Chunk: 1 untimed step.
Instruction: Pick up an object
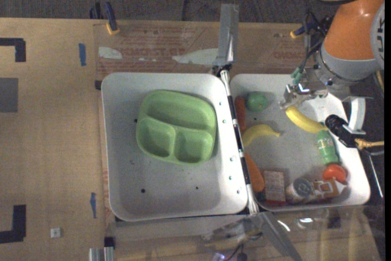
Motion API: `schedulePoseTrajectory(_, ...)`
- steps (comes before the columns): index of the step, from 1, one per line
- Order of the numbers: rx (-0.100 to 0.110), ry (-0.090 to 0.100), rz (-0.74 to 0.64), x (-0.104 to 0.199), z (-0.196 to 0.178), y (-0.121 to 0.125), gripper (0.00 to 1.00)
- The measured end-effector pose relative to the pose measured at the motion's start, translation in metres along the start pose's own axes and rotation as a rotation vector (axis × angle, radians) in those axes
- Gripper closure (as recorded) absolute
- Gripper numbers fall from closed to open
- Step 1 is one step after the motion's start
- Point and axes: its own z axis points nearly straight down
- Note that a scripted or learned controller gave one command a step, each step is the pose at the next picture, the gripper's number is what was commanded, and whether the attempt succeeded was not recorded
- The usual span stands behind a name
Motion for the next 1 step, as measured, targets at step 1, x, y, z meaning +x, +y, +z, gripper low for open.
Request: schedulePoseTrajectory(1, 0.005, 0.002, 0.028, -0.0228, 0.0155, -0.0444, 1.00)
